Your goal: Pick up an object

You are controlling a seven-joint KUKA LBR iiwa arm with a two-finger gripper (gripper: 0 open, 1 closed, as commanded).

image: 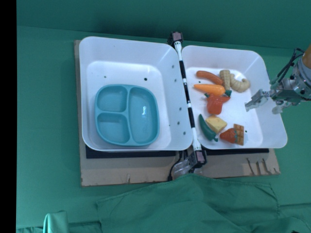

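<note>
The right bin [272,130] holds several toy foods: a brown sausage [209,75], an orange carrot [210,88], a beige knobbly piece [234,80], a red pepper [216,104], a yellow wedge [217,124], a dark green pod [206,128] and an orange-red slice [233,134]. My gripper [265,105] hovers over the right side of this bin, to the right of the foods. It is open, with nothing between its fingers [254,101]. The nearest items, the pepper and the beige piece, lie well to its left.
The left bin [126,50] holds a teal divided plate [127,114]. A black-and-white hinge bar [187,98] runs between the bins. Both bins rest on a cardboard sheet [126,171] on green cloth. Crumpled green fabric [194,205] lies in front.
</note>
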